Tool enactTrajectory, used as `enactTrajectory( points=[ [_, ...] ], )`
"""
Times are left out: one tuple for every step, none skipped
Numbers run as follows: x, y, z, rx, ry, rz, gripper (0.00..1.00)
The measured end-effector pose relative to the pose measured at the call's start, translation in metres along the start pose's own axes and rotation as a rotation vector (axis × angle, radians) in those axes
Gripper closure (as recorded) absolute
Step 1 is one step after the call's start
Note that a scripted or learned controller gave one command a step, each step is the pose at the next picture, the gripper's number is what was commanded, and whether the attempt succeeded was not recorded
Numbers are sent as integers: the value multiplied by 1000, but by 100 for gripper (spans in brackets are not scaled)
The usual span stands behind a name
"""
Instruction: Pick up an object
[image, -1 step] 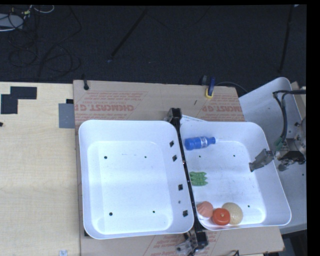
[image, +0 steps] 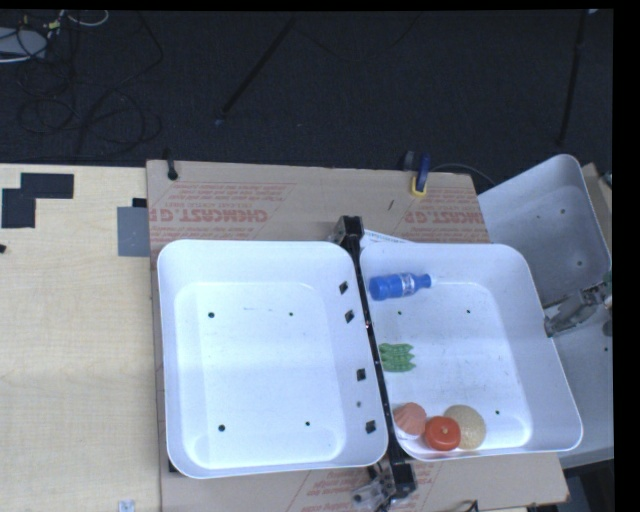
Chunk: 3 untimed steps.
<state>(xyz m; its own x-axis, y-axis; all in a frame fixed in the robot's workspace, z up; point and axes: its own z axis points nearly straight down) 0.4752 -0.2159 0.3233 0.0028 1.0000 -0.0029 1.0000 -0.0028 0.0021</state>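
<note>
The left bin (image: 190, 270) is passed over. In the right bin (image: 520, 330), a blue bottle (image: 398, 286) is laid by the divider, long axis left to right. A green piece (image: 396, 357) and three round items (image: 441, 428) are set nearer the front-left corner, all far from the arm's entry side.

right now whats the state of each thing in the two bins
blue bottle: lying on its side, far end of the right bin, cap pointing right
green item: lying flat near the divider, apart from the others
orange-pink disc: lying flat, near corner, touching the red piece
red round piece: resting between the disc and the tan one
tan round piece: resting against the red one
left bin: sitting level beside the right bin
</note>
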Motion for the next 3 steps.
enactTrajectory(
  points=[
    [2,1,-7,5,3,-2,100],
    [2,1,-45,0,2,-5,100],
    [2,1,-39,4,3,-2,100]
  ],
)
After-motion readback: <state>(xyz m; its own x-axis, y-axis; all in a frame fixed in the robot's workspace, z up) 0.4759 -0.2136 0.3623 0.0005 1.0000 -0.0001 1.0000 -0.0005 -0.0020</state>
